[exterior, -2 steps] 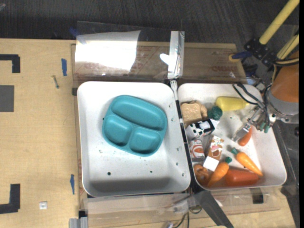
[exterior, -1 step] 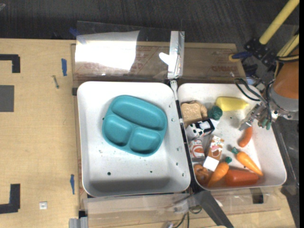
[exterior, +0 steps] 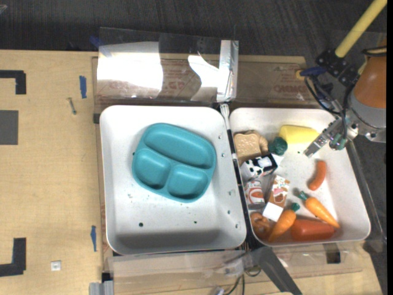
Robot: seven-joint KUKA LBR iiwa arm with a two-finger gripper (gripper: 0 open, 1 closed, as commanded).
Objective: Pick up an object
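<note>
Gripper (exterior: 318,146): reaches in over the right bin's far right corner; slim metal fingers (exterior: 313,149) point down-left, and I cannot tell whether they are wide or narrow. Nothing is seen between them.
Right bin (exterior: 359,192): shallow, white, on the desk's right side, crowded with toy food.
Yellow piece (exterior: 299,134): smooth, rounded, bright yellow, near the bin's far edge, just beside the fingertips.
Teal knob (exterior: 280,145): small, dark teal, touching the yellow piece's left end.
Toast slice (exterior: 249,144): tan, bread-shaped, in the far left corner.
Cow toy (exterior: 260,165): black and white, against the left wall.
Sausage (exterior: 317,175): short, red-orange, tilted, lying alone mid-bin.
Carrots (exterior: 319,208): two orange ones with green tops, near the near edge.
Red piece (exterior: 312,229): long, along the near wall.
Left bin (exterior: 116,140): white, holding a teal divided plate (exterior: 174,160) with three compartments.
Desk (exterior: 43,165): pale wood, with black tape marks.
</note>
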